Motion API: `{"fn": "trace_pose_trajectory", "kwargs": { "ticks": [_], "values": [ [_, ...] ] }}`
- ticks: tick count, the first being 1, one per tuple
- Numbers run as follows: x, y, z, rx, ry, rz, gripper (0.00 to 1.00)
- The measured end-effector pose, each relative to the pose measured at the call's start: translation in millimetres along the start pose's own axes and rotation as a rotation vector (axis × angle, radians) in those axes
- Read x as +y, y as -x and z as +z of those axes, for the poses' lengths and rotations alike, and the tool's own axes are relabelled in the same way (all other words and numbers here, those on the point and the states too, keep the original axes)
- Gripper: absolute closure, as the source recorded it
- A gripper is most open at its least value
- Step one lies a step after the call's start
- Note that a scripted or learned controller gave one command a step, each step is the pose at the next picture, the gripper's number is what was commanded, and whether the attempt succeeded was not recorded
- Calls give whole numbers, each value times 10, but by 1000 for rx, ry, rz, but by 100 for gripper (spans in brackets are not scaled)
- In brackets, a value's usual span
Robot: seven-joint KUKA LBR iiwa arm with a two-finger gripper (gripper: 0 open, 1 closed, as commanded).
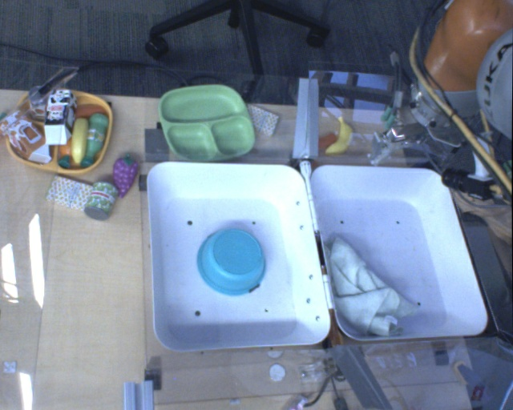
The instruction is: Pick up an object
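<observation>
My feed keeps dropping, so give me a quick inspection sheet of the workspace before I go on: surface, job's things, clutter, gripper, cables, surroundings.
Surface: wooden bench bearing left bin and right bin, side by side.
Job's things: blue bowl upside down in the left bin; crumpled white cloth in the right bin, by its near left wall.
Clutter: green divided tray, yellow bowl of toy food, purple grapes, small can, banana, all outside the bins.
Gripper: gripper beyond the right bin's far edge; nothing seen held.
Cables: yellow and black cables along the arm.
Surroundings: office chair base on dark carpet.
</observation>
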State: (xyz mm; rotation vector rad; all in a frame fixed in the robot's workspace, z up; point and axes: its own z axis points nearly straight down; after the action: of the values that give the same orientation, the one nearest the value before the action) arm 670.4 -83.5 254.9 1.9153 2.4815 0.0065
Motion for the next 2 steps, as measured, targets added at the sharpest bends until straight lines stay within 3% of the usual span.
{"fn": "trace_pose_trajectory", "kwargs": {
  "ticks": [1, 2],
  "values": [
    [-93, 251, 1245, 3, -7, -93, 100],
    [-22, 78, 360, 0, 0, -282, 100]
  ]
}}
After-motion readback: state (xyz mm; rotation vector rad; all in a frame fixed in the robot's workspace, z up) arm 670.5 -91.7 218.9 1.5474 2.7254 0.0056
